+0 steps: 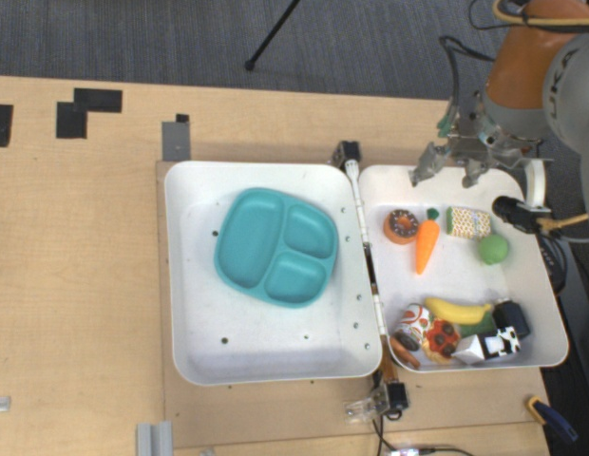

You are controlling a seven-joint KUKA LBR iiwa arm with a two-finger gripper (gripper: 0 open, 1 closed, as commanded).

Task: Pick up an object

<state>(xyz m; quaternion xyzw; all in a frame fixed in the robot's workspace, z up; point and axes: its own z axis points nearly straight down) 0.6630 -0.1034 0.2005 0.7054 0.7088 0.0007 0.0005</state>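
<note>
Toys crowd the right bin's (551, 293) near corner; carrot (426, 245) lies apart mid-bin, the easiest target; hand (458, 166) hovers at the far rim, fingers spread, empty; descend squarely over its middle.

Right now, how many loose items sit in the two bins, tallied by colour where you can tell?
Teal: 1, divided plate in the left bin
Orange: 2, carrot, round toy
Green: 1, ball
Yellow: 1, banana
Pale patterned: 1, block
Mixed pile in the right bin's near corner: too jumbled to count
Total: 6 clear items, plus the pile
</note>
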